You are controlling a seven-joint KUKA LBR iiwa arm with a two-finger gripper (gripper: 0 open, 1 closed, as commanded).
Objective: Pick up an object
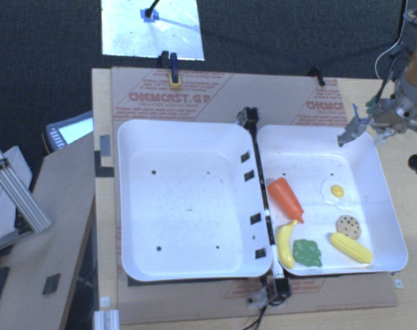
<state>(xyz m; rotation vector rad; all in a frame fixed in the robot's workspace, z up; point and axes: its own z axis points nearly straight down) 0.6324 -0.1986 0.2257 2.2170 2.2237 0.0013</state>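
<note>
**Hovering over the right bin's far edge, with nothing yet gripped**

Being held above the far right corner of the right-hand shallow white plastic bin [373,163], the two-finger grey metal gripper [363,130] is showing its fingers spread apart, with nothing between them. Five candidates are lying in the near half of that bin. An orange plastic carrot [285,196] is resting close to the left wall, and a yellow curved toy banana [285,245] is lying just nearer the front edge, against the same wall. A green leafy toy piece [307,252] is being touched by the banana's lower end. A white fried egg with a yellow yolk [335,192] is sitting near the bin's middle, a brown round cookie [347,226] is just in front of it, and a yellow toy corn cob [351,248] is lying toward the front right corner. The left-hand white bin [188,198] is bearing nothing.

For a sound grasp, the carrot is judged the best target: it is being kept apart from its neighbours and is thick enough to be pinched. The fingers are best being aligned across its narrow width and lowered straight down before closing. The egg and cookie are probably too flat to be caught.
</note>
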